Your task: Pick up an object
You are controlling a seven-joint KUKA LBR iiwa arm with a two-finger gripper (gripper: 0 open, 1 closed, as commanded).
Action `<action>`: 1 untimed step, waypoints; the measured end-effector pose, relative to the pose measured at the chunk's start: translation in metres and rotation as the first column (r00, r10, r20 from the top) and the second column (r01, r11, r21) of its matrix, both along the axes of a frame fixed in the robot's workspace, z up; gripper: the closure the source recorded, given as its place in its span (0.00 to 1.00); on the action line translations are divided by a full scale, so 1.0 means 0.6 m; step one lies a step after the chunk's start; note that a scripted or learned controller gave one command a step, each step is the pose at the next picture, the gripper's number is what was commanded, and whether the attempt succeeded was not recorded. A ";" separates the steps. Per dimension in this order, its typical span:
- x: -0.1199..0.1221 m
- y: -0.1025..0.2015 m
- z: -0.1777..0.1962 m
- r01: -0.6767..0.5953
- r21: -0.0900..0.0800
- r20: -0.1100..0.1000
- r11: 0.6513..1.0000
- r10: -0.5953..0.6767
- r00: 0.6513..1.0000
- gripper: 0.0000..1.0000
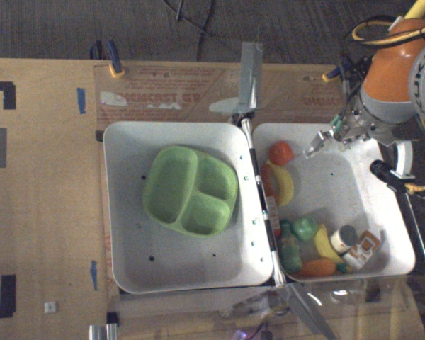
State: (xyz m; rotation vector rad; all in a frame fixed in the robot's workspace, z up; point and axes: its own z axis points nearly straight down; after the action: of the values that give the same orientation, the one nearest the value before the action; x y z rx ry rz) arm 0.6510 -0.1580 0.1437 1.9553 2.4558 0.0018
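Hovering over the far right corner of the right bin (340, 179), the claw (324, 142) hangs below the orange band of the arm (393, 76). From my seat I see nothing between its tips, and it sits apart from every item in that bin.

Along the near side of the right bin I count a cluster of toys: a green piece (303, 228), a dark green piece (290, 252) just left of it, an orange carrot-like piece (317, 267) lying against the near wall, a small yellow banana (326, 244), a little can (346, 237) and a white and brown box (365, 248) touching each other near the corner. By the divider on that bin's left side I see a red tomato (281, 153) and, just below it, a larger yellow banana (285, 184) beside a red strip.

On my left the other bin (127, 261) holds a green divided plate (191, 190), lying flat and slightly turned, with three compartments showing.
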 end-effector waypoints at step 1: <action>-0.184 -0.070 -0.089 0.331 0.001 -0.001 0.944 -0.331 0.944 0.00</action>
State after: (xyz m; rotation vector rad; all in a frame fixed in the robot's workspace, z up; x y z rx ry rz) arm 0.5406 -0.1999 0.0902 2.3407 2.0929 0.0015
